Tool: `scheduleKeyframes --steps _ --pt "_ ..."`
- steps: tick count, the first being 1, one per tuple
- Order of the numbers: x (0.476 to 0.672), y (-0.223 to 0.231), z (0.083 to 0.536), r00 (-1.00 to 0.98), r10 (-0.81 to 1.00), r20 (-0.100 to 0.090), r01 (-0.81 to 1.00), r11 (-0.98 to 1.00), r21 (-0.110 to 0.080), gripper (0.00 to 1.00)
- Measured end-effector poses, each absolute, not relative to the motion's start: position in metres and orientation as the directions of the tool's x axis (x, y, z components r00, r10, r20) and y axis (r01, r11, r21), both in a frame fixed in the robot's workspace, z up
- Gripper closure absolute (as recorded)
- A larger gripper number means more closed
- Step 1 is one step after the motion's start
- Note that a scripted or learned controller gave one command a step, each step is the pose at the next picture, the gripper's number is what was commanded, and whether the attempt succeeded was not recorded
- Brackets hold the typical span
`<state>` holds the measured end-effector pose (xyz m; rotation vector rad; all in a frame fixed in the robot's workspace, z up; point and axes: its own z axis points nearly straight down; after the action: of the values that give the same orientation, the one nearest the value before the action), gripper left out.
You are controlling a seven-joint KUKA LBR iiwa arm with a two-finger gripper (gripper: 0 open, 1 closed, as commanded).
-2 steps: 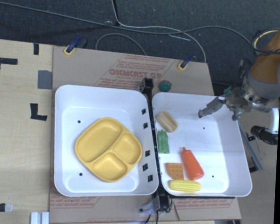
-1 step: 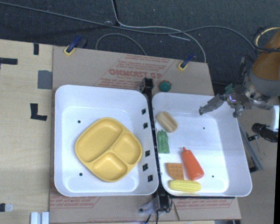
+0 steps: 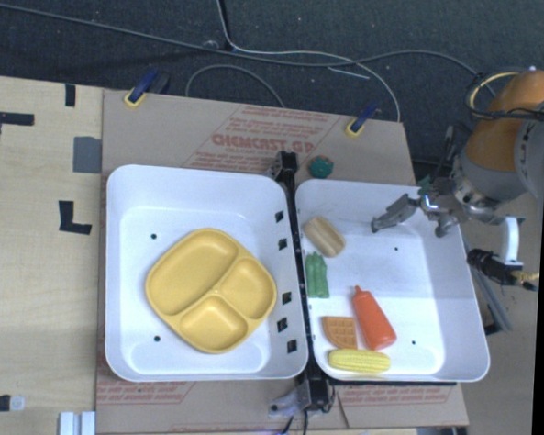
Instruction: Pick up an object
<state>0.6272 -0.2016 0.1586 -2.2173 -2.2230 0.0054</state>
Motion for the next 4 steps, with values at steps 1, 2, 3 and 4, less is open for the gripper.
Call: scheduleKeyframes --steps 1,2,3,4 --pt "0.632 -0.201 0.096 -0.002 1.0 -0.001 1.0 0.002 -0.006 0.0" --pt "0.632 -0.2 0.084 -0.003 1.0 -0.003 1.0 0.003 -0.001 0.0" --pt "0.633 -0.2 0.096 -0.004 1.0 -0.005 1.0 0.004 0.003 1.0" --pt "0.628 -0.204 0.155 0.0 1.0 0.0 1.0 0.0 0.001 1.0"
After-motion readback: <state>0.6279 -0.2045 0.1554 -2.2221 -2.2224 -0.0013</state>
